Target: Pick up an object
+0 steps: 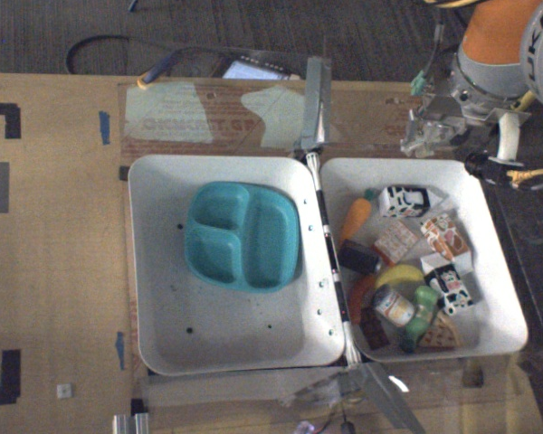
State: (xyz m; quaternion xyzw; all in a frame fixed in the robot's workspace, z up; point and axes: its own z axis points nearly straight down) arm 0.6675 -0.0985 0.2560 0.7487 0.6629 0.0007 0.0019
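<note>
Hovering above the far rim of the right bin (pixel 498 328), the gripper (pixel 425 138) is seen apart from the toy items; its grip state cannot be told. A carrot (pixel 355 220) and small cartons lie heaped inside, while a teal plate (pixel 244 235) rests in the left bin (pixel 154 315).

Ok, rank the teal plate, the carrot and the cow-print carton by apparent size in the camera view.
1. Teal plate, by far the largest.
2 and 3. Carrot and cow-print carton: they look alike, so no ranking.
</note>
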